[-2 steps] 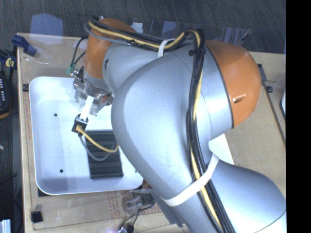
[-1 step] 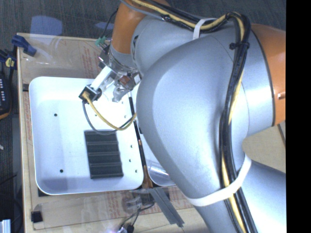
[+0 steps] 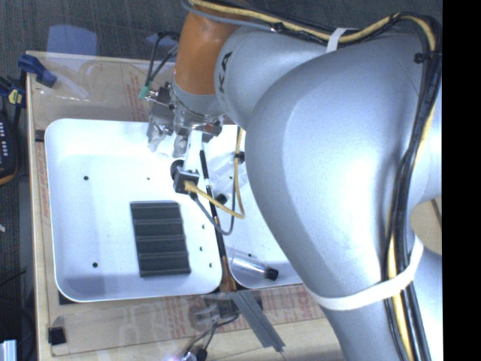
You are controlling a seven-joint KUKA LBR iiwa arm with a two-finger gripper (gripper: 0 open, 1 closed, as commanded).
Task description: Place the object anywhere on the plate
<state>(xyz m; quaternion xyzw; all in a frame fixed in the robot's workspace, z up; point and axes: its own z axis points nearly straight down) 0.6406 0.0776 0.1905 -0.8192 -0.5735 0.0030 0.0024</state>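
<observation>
**Arm over the bins, marker lying in the right bin**

The gripper (image 3: 164,132) hangs at the far edge of the left bin (image 3: 75,201); whether it is released or clenched cannot be told. A dark ribbed plate (image 3: 159,238) lies flat in that bin. A marker-like object (image 3: 254,266) rests in the right bin (image 3: 252,277), near its front edge, partly under the arm (image 3: 331,164).

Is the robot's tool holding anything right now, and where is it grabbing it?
It cannot be told. The tool hangs over the left bin's far edge, and nothing clearly shows in it.
</observation>
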